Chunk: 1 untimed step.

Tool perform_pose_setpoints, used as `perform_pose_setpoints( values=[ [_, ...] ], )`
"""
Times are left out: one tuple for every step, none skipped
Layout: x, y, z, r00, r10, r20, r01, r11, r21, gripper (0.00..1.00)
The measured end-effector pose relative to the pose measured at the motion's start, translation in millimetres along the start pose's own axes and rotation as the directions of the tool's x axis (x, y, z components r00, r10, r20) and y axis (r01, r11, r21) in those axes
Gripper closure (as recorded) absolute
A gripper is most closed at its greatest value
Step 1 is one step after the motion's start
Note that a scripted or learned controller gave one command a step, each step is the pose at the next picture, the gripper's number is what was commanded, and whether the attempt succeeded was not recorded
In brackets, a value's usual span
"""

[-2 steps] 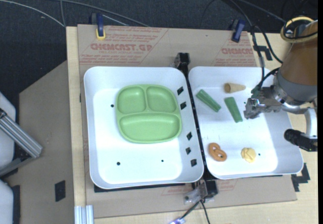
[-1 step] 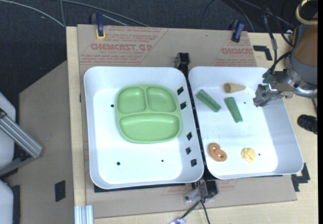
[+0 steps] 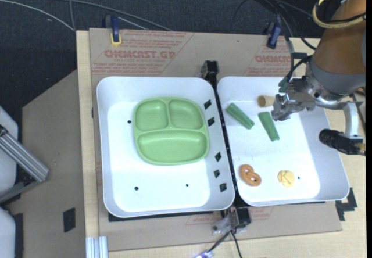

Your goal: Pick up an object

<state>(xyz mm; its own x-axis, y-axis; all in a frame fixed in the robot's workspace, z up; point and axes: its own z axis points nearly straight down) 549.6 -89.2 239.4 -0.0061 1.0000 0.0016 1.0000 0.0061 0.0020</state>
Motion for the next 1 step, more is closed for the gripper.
perform_pose_setpoints(
  values=[
    [45.4, 20.7, 12.5, 1.0, 0.001, 0.001, -0.001, 1.0, 0.0, 1.0]
  ],
)
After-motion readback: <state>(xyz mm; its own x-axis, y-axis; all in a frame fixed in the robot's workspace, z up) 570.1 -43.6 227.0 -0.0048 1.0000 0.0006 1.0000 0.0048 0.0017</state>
